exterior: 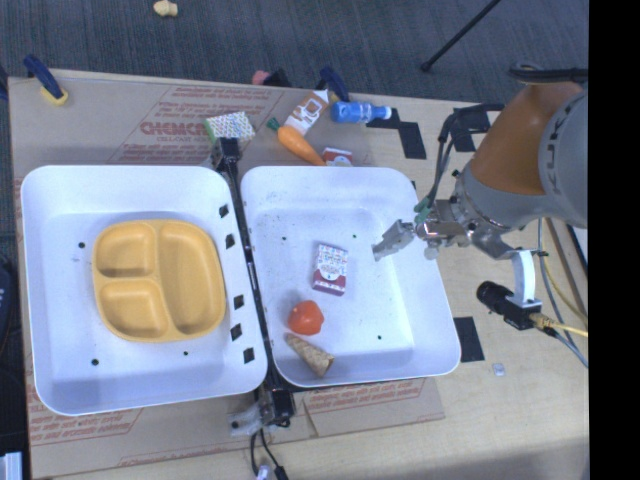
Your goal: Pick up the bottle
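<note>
Two shallow white plastic bins sit side by side on a cardboard-covered worktop [480, 408], rims touching along a black clipped seam.

Left bin [50, 298]: one yellow tray [158, 279], matte, rounded corners, three compartments.

Right bin [380, 208]: small red-and-white carton [331, 269] lying flat near the middle. Just below it a red, rounded, tomato-like piece [307, 317]. Below that, near the front wall, a tan cone-shaped piece [308, 354], rough-looking, lying on its side. All three apart from one another.

Behind the bins, on the cardboard: the bottle [358, 113], blue, smooth, lying on its side with a paler end pointing right. It is outside both bins, past the right bin's far rim. Left of it, a white tube-like bottle with an orange label [306, 113], tilted. An orange carrot [298, 145], tapered, lies just in front of that. A small red-and-white packet [338, 155] rests by the bin's far rim. A speckled green-and-white block [229, 126] sits above the seam.

Arm [530, 158]: grey with an orange band, reaching in from the right. The tool [397, 238] hangs over the right bin's right side, near the wall, pointing left. It is grey metal; its tip is small and blurred, so I cannot tell how far open it is. Nothing visible in it. It is well apart from the bottle and clear of the carton.
</note>
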`<state>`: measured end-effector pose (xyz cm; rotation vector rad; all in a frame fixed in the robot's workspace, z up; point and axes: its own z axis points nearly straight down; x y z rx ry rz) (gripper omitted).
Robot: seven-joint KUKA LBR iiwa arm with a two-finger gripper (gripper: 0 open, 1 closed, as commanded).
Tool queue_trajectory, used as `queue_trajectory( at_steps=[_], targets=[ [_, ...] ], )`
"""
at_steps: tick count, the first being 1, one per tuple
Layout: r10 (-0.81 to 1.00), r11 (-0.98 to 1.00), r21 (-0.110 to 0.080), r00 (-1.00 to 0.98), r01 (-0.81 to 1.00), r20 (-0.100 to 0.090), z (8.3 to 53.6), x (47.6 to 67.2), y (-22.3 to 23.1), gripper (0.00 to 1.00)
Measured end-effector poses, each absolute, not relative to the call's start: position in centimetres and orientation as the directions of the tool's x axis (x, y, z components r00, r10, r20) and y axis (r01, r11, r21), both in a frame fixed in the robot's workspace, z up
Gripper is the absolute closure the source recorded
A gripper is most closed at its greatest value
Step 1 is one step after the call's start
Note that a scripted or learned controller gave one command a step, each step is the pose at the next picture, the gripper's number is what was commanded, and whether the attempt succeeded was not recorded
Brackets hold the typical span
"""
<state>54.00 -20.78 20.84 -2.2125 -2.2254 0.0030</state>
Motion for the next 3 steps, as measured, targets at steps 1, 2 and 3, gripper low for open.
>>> queue_trajectory(
  at_steps=[1, 2, 3],
  targets=[
    [1.000, 0.011, -0.006, -0.011, 1.000, 0.002, 21.9, 54.0, -20.7, 1.00],
    [0.998, 0.065, -0.004, -0.065, 0.998, 0.002, 25.0, 50.2, -21.1, 1.00],
    [0.969, -0.247, -0.006, 0.247, 0.969, 0.001, 21.7, 50.9, -21.1, 1.00]
  ],
)
